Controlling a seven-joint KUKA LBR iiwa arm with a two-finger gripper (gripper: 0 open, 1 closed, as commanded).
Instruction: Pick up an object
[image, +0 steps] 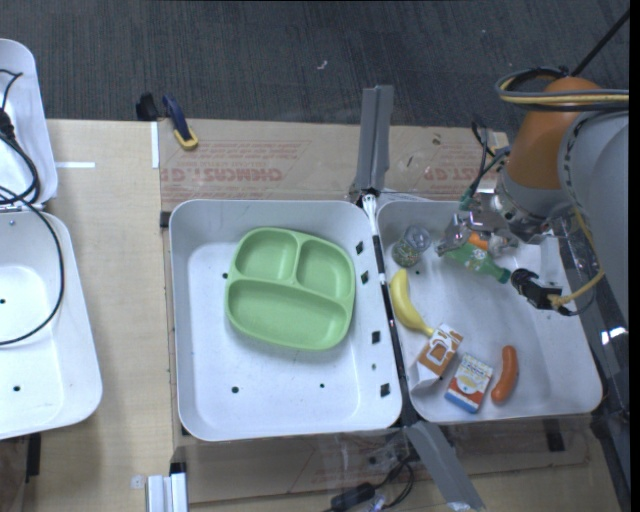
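Note:
My gripper (458, 235) hangs low over the far part of the right bin (560, 395), below the arm's orange band. A green object with a white label (482, 260) lies just beneath and to the right of it, with a small orange piece (479, 240) beside it. Whether they touch I cannot tell. A clear crumpled ball (412, 243) lies to the gripper's left. A banana (404, 300) rests along the bin's left wall. Near the front lie an orange-and-white carton (440, 352), a small blue-and-orange box (470, 383) and a red sausage (505, 373).
The left bin (200, 390) holds a green divided plate (292, 287). A grey post (375, 140) rises at the back between the bins. A black cable plug (535, 288) dangles from the arm over the right bin. White trays with cables stand at far left.

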